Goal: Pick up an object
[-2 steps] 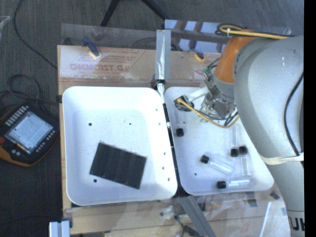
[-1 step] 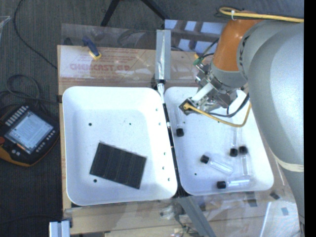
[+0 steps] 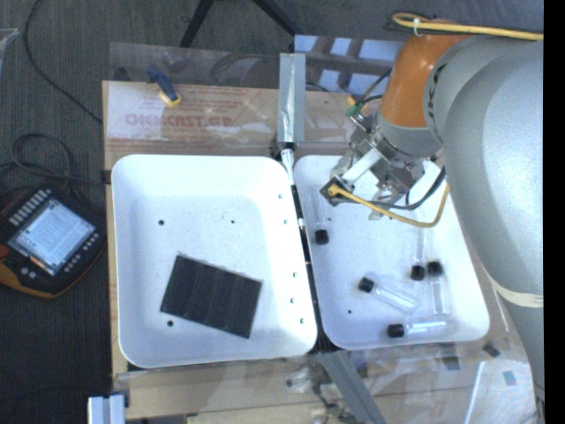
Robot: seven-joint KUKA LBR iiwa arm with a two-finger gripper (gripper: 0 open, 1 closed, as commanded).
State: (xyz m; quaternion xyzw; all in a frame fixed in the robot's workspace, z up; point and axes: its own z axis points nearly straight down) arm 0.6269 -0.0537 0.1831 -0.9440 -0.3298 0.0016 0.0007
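Both white bins (image 3: 132,193) look like smooth, faintly glossy plastic. The black ribbed pad (image 3: 212,296) in the left one is matt. The capped vials (image 3: 388,294) look clear and glassy, and the arm's grey shell (image 3: 494,148) has a satin sheen.

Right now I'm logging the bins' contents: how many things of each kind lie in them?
Clear tubes with black caps: 4
Loose black cap: 1
Dark ribbed pad: 1
Total: 6

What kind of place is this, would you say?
Likely a robotics lab: a grey arm works over two white bins, a teach pendant lies on the carpet, cables trail nearby.
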